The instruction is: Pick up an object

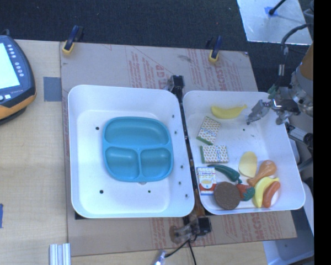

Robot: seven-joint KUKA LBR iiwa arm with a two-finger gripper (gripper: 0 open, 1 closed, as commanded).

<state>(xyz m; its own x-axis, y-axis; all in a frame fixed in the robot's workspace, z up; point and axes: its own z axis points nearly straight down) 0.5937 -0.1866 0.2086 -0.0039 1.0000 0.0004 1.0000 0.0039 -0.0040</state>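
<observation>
The arm (300,76) is seen entering from the right edge, its wrist held over the upper right corner of the right bin (281,148); the gripper (257,114) is extended leftward above the bin floor, just right of the banana (228,111). Whether the gripper is open or closed cannot be told, and nothing is seen held in it. The bench (27,164) is of pale wood and is covered at centre by a cardboard sheet (154,65) fixed with two clamps (70,40) at its far edge. On the sheet the left bin (83,148) is set, bearing a blue divided tray (137,148). The right bin is set touching it and contains the pickable objects: two cracker packets (208,130) near the middle, a green pepper (227,172), a small carton (206,181), a brown disc (227,195), and a cluster of yellow and orange toy foods (262,184) at the near right corner. A handheld pendant (5,76) is laid at the bench's left edge. Dark floor is visible beyond the bench.
</observation>
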